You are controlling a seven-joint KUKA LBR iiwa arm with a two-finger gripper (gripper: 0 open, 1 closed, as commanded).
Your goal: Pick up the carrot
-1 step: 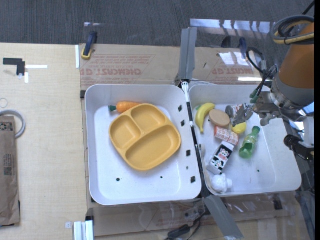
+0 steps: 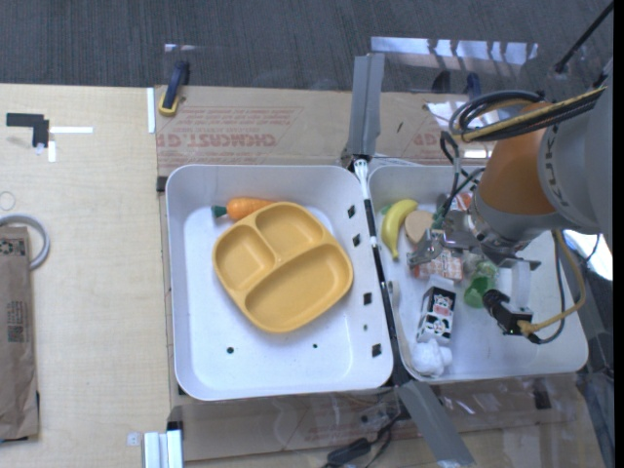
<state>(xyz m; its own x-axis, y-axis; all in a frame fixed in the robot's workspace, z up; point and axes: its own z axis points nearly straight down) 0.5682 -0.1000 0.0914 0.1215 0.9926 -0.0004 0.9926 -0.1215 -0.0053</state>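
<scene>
The carrot (image 2: 246,206) is orange with a green end and lies in the left bin (image 2: 195,291), at its back, touching the far rim of a yellow divided plate (image 2: 283,264). My gripper (image 2: 447,247) hangs low in the right bin (image 2: 556,354), well to the right of the carrot, over a clutter of small items. The wrist and the clutter hide its fingertips.
In the right bin lie a banana (image 2: 394,224), a tan round piece (image 2: 419,226), a green item (image 2: 480,289), a black-and-white carton (image 2: 439,315) and a white lump (image 2: 429,357). A metal divider (image 2: 366,115) stands behind the bins. A brown bag (image 2: 15,330) lies at the far left.
</scene>
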